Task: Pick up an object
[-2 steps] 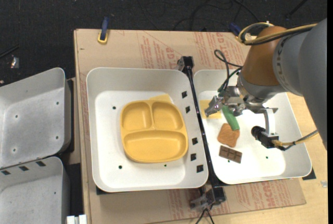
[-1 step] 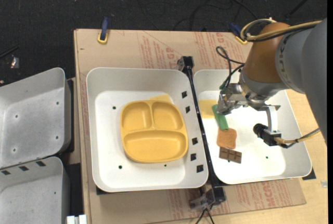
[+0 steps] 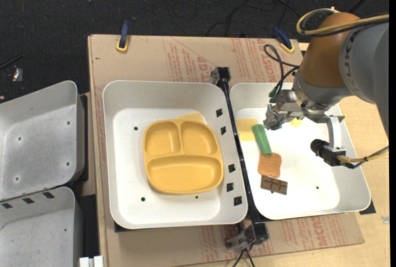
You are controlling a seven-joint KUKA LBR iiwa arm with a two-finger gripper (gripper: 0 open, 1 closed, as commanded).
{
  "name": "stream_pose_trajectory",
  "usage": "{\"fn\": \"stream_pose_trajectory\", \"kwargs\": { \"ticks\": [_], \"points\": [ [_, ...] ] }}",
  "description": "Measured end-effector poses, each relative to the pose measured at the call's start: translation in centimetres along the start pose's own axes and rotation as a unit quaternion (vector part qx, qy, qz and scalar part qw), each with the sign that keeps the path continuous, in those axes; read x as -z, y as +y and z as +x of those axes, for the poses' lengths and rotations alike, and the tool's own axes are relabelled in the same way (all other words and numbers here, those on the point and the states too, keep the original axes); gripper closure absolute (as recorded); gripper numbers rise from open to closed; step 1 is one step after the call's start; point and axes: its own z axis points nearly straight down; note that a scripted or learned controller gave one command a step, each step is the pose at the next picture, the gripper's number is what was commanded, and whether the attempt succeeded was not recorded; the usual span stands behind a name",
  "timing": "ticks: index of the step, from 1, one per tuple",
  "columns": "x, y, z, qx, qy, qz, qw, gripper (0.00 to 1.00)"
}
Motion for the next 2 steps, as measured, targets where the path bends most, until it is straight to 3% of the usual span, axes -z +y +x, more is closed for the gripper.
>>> {"fn": "stream_pose_trajectory", "kwargs": {
  "ticks": [1, 2],
  "points": [
    [6.2, -0.4, -0.3, 0.001, 0.000, -0.001, 1.0000, 1.00],
    [9.6, -0.3, -0.3, 0.002, 0.000, 0.000, 1.0000, 1.00]
  ]
}}
